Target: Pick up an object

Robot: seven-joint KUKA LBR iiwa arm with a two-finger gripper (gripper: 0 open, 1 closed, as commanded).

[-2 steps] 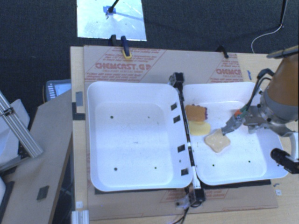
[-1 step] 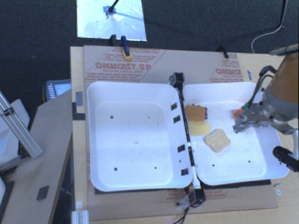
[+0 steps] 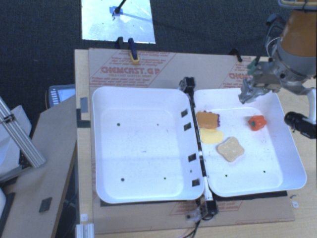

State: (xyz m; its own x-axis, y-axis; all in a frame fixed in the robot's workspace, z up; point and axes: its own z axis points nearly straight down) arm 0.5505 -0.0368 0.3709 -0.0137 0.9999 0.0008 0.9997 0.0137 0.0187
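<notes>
The small red-orange piece (image 3: 256, 123) — rounded, with a grey-green end — is seen in the right bin (image 3: 292, 175), just below the claw (image 3: 246, 97), untouched; whether the claw is parted cannot be told.

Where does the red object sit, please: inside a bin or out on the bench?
Inside. The red object lies on the floor of the right bin, within its rim, apart from the gripper.

One fixed camera looks down at a slant on my bench (image 3: 148, 63), framing both white bins (image 3: 143, 143) fully; I reach in from its right.
</notes>
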